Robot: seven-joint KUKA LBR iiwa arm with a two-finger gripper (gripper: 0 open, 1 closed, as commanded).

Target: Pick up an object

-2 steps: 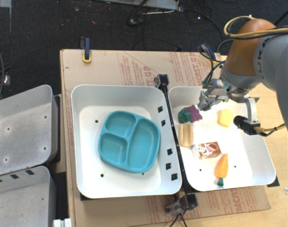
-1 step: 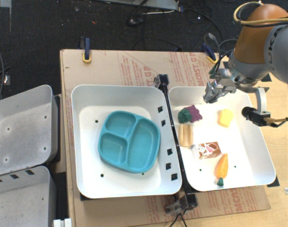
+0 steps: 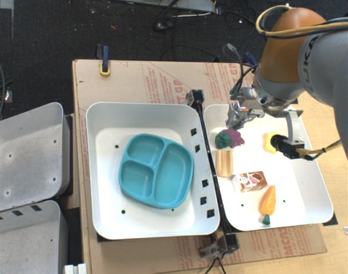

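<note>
Carrot toy: near edge of right bin, loose on the floor; long axis runs near-to-far w/ slight tilt, green tip toward near rim, orange body pointing away.
Packet: just beyond carrot, flat, printed face up; long side roughly across the bin, tilted a little.
Tan block: hard by the divider side of right bin, long axis near-to-far — likely pushed there against the wall.
Grape/green toy: probable target; sits at far-left part of right bin, just beyond tan block. Purple end toward the arm side, green end toward left bin; long axis approx across the bin.
Gripper: directly over the grape/green toy, pointing down — placed for a top grasp by the look of it. Finger spread can't be told; nothing seen held.
Yellow item: mid right bin, partly behind a black part of the arm.
Left bin: holds teal divided plate, flat, compartments up, well apart from the action.
</note>
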